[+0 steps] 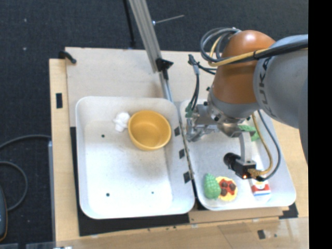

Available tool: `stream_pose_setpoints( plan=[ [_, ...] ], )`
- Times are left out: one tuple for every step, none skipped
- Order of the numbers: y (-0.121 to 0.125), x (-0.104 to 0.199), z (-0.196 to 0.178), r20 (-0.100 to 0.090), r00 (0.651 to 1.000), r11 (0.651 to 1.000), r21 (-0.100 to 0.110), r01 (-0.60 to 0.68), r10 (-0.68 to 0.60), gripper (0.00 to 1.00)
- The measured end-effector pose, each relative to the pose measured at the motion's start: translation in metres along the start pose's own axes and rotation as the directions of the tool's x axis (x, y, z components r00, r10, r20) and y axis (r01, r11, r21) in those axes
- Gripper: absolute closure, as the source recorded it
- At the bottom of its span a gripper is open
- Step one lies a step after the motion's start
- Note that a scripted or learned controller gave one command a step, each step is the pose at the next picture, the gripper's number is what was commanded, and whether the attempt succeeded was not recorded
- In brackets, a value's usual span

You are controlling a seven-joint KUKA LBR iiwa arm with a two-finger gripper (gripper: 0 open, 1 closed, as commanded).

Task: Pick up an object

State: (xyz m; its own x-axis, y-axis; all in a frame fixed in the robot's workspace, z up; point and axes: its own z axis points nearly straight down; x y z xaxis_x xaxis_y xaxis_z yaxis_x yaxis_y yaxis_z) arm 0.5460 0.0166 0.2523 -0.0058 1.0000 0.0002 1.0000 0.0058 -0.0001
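Green bumpy toy (210, 185) lies at the front of the right bin (212, 157), close to the bin's left wall. Touching it on the right is a round yellow toy with red spots (226, 188). A bit farther right sits a little box (261, 189) that is red, white and blue. The claw (193, 124) is farther back in the same bin, up by the left wall, and well apart from these three things. Bare white floor lies between the claw and the green bumpy toy. The big arm (244, 77), grey with an orange top, hangs over the claw and hides much of it, so I cannot tell if the claw is wide or narrow. I also cannot tell if it touches the bin. Over in the left bin (124, 175), a yellow bowl (149, 129) stands upright near the back. It is on the other side of the wall from the claw. A small white lump (121, 121) rests against the bowl's left side. Both bins sit side by side on a tan bench (104, 71).
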Motion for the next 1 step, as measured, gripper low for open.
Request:
stream_pose_setpoints(
  plan=[
    [-0.0239, 0.0551, -0.0007, -0.002, 1.000, 1.000, 0.000, 0.003, -0.003, 1.00]
  ],
)
